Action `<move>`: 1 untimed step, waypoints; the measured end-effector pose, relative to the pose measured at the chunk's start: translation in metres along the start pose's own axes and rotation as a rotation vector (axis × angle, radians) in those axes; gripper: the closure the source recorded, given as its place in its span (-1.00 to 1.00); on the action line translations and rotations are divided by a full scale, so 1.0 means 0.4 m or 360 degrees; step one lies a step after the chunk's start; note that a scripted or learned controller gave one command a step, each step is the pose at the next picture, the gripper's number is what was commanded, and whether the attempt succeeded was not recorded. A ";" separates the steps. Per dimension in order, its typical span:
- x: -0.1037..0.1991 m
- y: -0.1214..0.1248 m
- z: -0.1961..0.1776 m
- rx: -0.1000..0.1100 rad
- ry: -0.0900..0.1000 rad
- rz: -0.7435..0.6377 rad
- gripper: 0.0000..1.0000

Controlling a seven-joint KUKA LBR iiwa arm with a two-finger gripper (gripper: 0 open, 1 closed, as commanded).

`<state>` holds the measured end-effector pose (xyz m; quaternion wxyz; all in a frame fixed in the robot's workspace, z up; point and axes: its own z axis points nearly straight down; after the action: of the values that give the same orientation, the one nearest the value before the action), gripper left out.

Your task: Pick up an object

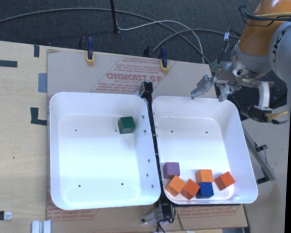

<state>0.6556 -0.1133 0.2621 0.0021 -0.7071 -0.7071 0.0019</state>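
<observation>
Item: one grey robot arm with an orange band (269,27), entering from the right, its two-finger claw (212,89) hanging above the far rim of the right-hand shallow white plastic bin (242,139). The claw's prongs stood apart, one angled out toward the left and one pointing down, with nothing between them; judged open and empty. Contents of the right-hand bin, all bunched at its near edge, probably where the dished floor lets loose pieces settle: one small purple cube (171,169); one orange cube (175,185) touching a second orange cube (190,189); a third orange cube (204,175) just behind one blue cube (205,190); one red-orange cube (224,180) at the right end of the group. Contents of the left-hand shallow white plastic bin (55,147): one dark green cube (126,124), alone in the far half, well apart from every wall. Both bins sat side by side on a sheet of printed cardboard (128,75) clamped to the wooden counter (12,130), presumably to keep them from sliding. Candidates for picking: the lone green cube looked the easier grip; the clustered cubes left little room for prongs. The claw was well apart from all of them.
</observation>
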 end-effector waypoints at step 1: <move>0.000 0.002 -0.008 -0.0009 -0.0001 -0.0001 -1.00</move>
<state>0.6565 -0.1131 0.2653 0.0001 -0.7069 -0.7073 0.0001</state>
